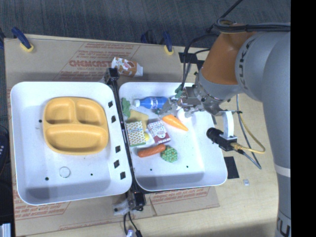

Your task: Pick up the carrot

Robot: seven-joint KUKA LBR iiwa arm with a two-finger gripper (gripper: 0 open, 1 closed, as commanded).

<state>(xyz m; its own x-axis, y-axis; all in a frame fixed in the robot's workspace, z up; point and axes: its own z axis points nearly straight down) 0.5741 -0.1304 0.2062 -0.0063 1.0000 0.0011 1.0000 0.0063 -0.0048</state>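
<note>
Floor: dark grey ribbed carpet (98, 6) along the top.
Bench: pale tan wooden surface (247, 201), bare at lower right.
Covering: flat brown cardboard sheet with red print (89, 58) spread over the bench.
Clamps: blue-handled clips (22, 38) at the cardboard's far edge.
Light: even, soft, no hard shadows.

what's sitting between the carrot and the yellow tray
In the camera view, between the carrot and the yellow tray sit a red-and-white carton, a green-patterned packet and the bins' divider.
</note>
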